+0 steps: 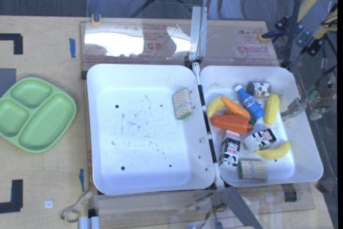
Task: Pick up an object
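The camera view looks down on two white bins: the left bin (pixel 139 179) holds one small patterned box (pixel 183 103) near its right wall, while the right bin (pixel 308 163) at centre right is crowded with a blue bottle (pixel 251 102), a carrot (pixel 235 106), an orange tube (pixel 230 123), two bananas (pixel 271 108) (pixel 274 151), two cow-print cartons (pixel 231 152) (pixel 262 138) and a small can (pixel 260 88). The gripper (pixel 300 108) seems to sit at the right rim of the right bin, a greyish shape that blends with clutter at the frame's right edge; whether its fingers are apart or together I cannot tell. Nothing appears held, so the pick looks not yet made. The next move calls for choosing one item, likely the nearby upright banana, and descending squarely over it. The arm itself is hard to make out against the dark floor.
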{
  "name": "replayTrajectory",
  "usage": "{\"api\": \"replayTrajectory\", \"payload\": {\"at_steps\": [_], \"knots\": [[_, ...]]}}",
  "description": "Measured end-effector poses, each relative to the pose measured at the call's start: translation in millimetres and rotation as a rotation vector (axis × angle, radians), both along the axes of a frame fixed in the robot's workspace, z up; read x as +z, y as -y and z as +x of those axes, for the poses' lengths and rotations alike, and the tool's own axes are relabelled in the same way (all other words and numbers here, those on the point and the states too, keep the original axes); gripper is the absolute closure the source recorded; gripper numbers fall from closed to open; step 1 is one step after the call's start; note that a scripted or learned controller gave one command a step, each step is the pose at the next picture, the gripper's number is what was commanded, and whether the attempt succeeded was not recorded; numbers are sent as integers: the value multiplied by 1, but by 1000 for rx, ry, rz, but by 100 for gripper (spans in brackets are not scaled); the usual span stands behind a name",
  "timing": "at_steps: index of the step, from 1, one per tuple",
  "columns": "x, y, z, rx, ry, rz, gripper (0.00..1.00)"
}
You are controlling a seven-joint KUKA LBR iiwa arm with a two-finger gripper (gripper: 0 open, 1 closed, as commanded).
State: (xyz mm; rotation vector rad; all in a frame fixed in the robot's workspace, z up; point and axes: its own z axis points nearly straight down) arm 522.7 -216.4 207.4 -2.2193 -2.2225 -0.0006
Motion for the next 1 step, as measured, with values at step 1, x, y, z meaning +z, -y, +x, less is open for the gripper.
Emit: {"api": "replayTrajectory", "payload": {"at_steps": [1], "knots": [[-13,-34,10,-121,-2,1,0]]}}
